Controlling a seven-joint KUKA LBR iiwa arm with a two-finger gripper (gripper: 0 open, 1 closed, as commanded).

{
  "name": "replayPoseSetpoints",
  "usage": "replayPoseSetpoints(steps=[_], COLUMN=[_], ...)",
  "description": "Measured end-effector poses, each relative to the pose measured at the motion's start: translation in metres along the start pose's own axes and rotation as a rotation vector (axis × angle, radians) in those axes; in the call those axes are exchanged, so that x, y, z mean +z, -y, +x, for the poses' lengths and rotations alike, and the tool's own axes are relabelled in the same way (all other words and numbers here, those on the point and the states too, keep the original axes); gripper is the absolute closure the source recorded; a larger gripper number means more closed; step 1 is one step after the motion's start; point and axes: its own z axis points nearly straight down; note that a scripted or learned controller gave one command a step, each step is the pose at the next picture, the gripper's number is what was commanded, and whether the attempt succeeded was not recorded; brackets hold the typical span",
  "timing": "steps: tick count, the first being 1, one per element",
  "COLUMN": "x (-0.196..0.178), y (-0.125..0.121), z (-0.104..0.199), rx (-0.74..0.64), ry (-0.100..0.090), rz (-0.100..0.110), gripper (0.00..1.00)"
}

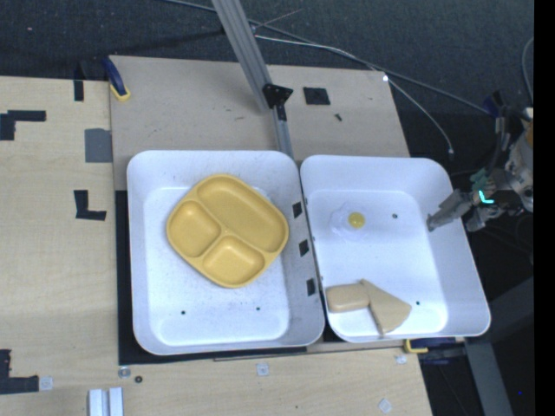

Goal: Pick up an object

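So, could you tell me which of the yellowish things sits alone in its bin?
The yellow three-compartment plastic plate, alone in the left white bin.

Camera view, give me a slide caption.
Claw at right bin's edge; yellow divided plate in left bin.

The left shallow white plastic bin (147, 258) is largely taken up by a yellow three-compartment plastic plate (227, 230) lying flat near its middle; bare floor remains along its front edge and left side. The right shallow white plastic bin (451, 258) offers more open floor: a small yellow round object (356, 221) sits toward its back, and two tan wedge-shaped pieces (368, 302) lie touching in the front corner, leaving the centre and right side free. The grey two-finger gripper (442, 215) hangs over the right rim.
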Motion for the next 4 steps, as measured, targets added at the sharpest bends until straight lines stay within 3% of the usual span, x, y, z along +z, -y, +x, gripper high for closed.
replayPoseSetpoints(steps=[1, 4], x=[-0.001, 0.178], y=[0.000, -0.010], z=[0.000, 0.003], rx=[0.000, 0.000], ry=[0.001, -0.001], rz=[-0.002, 0.003], gripper=[0.00, 0.00])
